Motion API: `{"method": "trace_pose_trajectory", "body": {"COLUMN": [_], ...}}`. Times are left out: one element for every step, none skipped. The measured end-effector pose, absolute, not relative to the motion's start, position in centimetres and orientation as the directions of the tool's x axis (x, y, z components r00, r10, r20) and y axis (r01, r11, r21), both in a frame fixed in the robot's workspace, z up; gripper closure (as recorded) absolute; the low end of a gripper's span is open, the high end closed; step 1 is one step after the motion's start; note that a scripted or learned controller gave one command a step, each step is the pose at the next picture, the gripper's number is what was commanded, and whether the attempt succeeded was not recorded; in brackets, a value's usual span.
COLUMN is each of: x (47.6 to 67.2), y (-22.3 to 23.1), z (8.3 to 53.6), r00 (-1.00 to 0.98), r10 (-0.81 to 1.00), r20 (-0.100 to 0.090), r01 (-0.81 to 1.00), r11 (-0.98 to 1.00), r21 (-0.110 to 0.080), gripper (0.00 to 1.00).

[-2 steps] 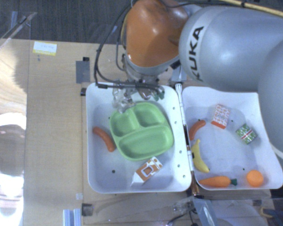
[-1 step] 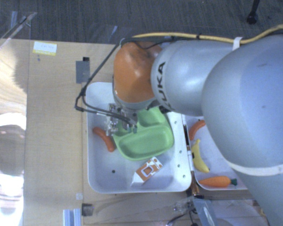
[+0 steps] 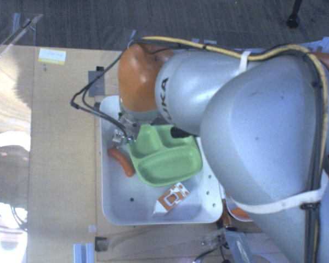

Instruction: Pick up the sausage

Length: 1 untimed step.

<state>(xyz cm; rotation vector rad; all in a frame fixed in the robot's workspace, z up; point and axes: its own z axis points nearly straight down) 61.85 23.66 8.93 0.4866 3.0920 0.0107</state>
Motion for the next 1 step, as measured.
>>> {"method": "trace_pose_trajectory", "body": {"x": [65.38], "y": [23.59], "z": [23.20], "r00": [-0.780], "r10": [0.626], "r20": [-0.007], "r01": [0.626], "r11": [0.780], "r21": [0.010], "gripper": [1.00]}}
